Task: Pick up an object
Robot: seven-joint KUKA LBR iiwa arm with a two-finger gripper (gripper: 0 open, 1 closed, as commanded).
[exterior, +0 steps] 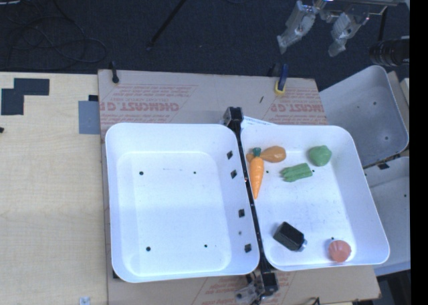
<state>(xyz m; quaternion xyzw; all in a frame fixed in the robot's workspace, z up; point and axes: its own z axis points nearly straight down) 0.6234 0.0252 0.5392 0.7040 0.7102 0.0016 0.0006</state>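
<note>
The carrot (256, 175) is lying in the right bin (364, 183), at its 9 o'clock edge beside the divider, touching an orange piece (273, 154). Two green things (296, 172) (319, 155), a black block (289, 236) and a pink ball (339, 251) are sitting around. The gripper (313, 37) is hanging open at 1 o'clock over dark floor. The left bin (120, 203) is resting on cardboard (180, 99).

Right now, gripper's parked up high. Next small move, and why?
Probably bring the gripper down over the right bin: its fingers are spread with nothing between them, beyond the bins' far edge, and every object, like the carrot, lies there.
</note>
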